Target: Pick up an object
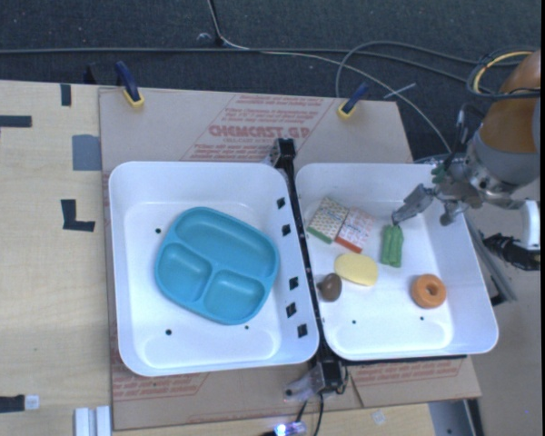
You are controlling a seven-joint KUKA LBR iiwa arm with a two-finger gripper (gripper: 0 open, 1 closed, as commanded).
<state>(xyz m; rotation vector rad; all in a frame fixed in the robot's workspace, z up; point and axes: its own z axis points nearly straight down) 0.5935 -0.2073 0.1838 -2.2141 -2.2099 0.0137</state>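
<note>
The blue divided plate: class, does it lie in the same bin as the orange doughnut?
No. The blue divided plate lies in the left bin, while the orange doughnut lies in the right bin.

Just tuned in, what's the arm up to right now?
The gripper hovers over the right bin near its far right side, open and holding nothing. Below it lie a green piece, a yellow piece, a donut and a small box. The left bin holds a blue tray.

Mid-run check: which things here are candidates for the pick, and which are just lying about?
Pick candidates, all in the right bin:
green piece
orange ring
yellow lump
brown lump
patterned packet

Lying about:
blue divided plate in the left bin
cardboard sheet
two clamps
cables
</note>
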